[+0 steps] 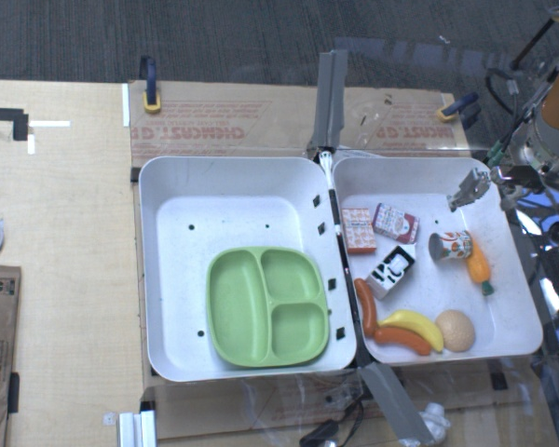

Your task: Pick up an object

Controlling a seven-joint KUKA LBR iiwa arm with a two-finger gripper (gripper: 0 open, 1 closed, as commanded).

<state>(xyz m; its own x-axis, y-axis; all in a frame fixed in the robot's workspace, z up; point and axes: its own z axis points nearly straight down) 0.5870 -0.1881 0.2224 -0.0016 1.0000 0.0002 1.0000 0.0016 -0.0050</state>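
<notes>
Nothing lifted yet; pick not started. Gripper (470, 190) hovers above right bin's (419, 168) far right corner; whether it is open, cannot tell; nothing visibly held. Candidates in right bin: can (450, 245), carrot (480, 264), banana (413, 325), two small boxes (359, 230). Green tray (266, 306) in left bin (163, 250). Labels unreadable.

Grey metal pincer (468, 192) with black cables and an orange band above
</notes>
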